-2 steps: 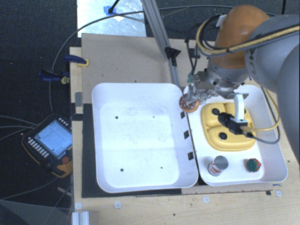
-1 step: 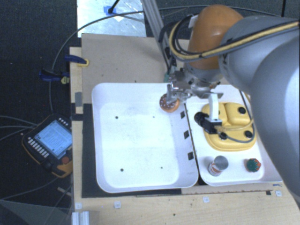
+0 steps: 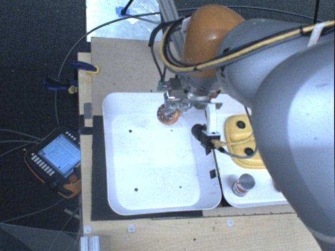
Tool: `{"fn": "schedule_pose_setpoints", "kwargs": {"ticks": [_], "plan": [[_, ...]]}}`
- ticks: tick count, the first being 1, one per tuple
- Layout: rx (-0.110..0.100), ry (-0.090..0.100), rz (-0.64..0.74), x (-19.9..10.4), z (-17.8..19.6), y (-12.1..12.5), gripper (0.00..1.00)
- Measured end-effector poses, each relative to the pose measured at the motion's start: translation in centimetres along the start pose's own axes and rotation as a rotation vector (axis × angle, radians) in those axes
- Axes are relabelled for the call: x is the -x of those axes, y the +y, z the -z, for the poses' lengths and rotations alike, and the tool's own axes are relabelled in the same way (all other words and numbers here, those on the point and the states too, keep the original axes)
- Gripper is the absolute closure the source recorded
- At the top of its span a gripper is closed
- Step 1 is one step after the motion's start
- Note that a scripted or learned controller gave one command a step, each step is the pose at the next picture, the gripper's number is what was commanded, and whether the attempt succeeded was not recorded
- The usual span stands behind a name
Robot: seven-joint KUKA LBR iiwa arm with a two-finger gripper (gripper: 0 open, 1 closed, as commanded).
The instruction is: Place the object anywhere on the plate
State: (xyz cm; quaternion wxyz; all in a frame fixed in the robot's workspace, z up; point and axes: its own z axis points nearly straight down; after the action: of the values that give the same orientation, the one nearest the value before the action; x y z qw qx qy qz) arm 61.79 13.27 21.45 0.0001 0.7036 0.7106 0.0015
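At the 12 o'clock edge of the left bin (image 3: 152,192), the gripper (image 3: 170,109) hung directly over a small round brown object (image 3: 168,116). Whether the fingers were wide or narrow could not be told. At 3 o'clock, the right bin (image 3: 251,198) held a yellow plate (image 3: 242,140) and a small can (image 3: 242,184).

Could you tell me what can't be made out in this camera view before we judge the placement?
- End effector: finger state unclear, blurred and crowded by the wrist.
- Small brown object: too small and blurred to identify, or to tell whether it is gripped.
- Yellow plate: right side covered by the arm.
- Right bin: largely hidden by the arm.
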Motion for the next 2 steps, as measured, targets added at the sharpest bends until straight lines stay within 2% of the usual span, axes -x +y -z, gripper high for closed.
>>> {"fn": "schedule_pose_setpoints", "kwargs": {"ticks": [1, 2], "plan": [[0.001, 0.002, 0.001, -6.0, 0.6, 1.2, 1.00], [-0.002, -0.002, -0.009, -5.1, 0.4, -0.2, 1.00]]}}
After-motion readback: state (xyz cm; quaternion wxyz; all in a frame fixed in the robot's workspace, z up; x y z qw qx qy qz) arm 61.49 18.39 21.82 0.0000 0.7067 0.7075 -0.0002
